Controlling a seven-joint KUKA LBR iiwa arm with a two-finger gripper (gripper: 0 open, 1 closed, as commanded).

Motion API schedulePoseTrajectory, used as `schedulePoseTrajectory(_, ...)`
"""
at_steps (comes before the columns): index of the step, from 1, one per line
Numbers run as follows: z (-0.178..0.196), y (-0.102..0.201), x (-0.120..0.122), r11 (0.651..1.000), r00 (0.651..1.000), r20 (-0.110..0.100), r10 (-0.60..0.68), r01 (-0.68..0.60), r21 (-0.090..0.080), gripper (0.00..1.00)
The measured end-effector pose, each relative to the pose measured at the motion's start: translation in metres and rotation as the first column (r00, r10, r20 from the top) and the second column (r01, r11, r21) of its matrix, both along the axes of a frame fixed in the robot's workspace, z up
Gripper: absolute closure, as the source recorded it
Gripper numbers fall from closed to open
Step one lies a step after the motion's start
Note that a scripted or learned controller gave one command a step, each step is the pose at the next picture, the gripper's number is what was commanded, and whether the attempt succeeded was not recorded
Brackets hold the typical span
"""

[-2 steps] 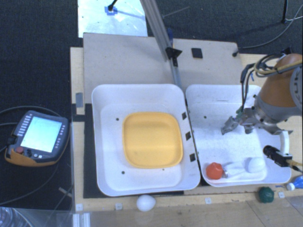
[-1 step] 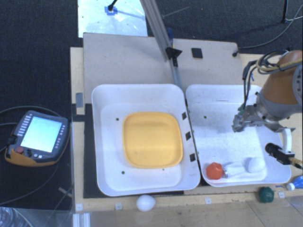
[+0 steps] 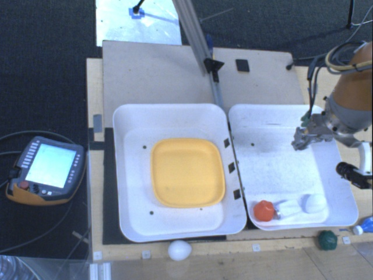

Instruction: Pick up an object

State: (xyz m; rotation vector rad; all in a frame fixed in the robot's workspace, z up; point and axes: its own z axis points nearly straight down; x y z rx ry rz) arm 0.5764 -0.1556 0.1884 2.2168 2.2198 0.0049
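In the right bin (image 3: 274, 156), a red-orange round object (image 3: 264, 210) lies by the front wall. Beside it are a small white piece (image 3: 287, 210) and a white rounded object (image 3: 313, 203). A yellow square plate (image 3: 188, 172) sits in the middle of the left bin (image 3: 131, 156). My gripper (image 3: 303, 137) hangs over the right bin's far right part, well behind the three small objects. Nothing shows in it.
On the bench in front of the bins lie a white egg-shaped object (image 3: 179, 250), a dark green ball (image 3: 327, 240) and a blue item (image 3: 365, 226). A teach pendant (image 3: 45, 169) lies on the floor at left. A metal pole (image 3: 195, 25) slants over the back.
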Motion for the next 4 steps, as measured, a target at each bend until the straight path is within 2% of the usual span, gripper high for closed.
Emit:
schedulePoseTrajectory(1, 0.063, -0.001, 0.0, 1.0, 1.0, 0.001, -0.001, 0.001, 0.0, 1.0)
schedulePoseTrajectory(2, 0.062, -0.001, 0.0, 1.0, 1.0, -0.005, -0.001, 0.001, 0.001, 1.0)
schedulePoseTrajectory(3, 0.058, 0.049, -0.001, 1.0, 1.0, -0.005, 0.003, -0.003, 0.002, 1.0)
schedulePoseTrajectory(4, 0.049, 0.104, 0.017, 1.0, 1.0, -0.005, 0.003, -0.003, 0.002, 1.0)
